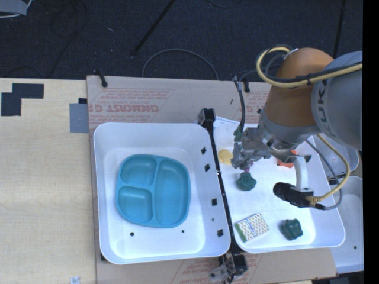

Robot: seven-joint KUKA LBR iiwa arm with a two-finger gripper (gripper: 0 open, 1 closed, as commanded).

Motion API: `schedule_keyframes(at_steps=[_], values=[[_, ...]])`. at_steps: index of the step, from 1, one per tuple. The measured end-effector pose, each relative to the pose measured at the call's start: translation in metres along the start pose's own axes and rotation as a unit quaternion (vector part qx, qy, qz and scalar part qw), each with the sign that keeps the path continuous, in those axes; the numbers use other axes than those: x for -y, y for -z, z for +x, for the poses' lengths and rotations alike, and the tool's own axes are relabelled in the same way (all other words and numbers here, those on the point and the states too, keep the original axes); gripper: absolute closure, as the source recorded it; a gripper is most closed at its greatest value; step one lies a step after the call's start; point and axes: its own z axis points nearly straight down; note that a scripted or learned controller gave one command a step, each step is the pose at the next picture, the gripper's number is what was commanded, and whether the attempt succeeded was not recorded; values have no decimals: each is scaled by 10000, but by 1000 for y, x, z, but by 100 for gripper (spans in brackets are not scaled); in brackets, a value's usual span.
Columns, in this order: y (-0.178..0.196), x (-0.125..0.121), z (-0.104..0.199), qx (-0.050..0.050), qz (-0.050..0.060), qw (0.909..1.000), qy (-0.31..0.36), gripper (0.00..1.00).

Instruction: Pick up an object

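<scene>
A small dark green lump lies in the right bin, toward the middle of the edge it shares with the left bin. The gripper hangs just above and slightly behind it, nearly touching; whether it has closed on anything cannot be told here. A yellow piece lies just beside, nearer the dividing edge. The move likely needs only a short straight descent.

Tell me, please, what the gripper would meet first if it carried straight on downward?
Most likely the dark green lump just beneath the gripper, though depth is hard to judge from this slant.
</scene>
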Motion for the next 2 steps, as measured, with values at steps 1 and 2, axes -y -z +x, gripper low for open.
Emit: schedule_keyframes(at_steps=[1, 2], values=[[-10, 4, 53, 4, 4, 10000, 0, 100], [1, 4, 99, 9, -8, 10000, 0, 100]])
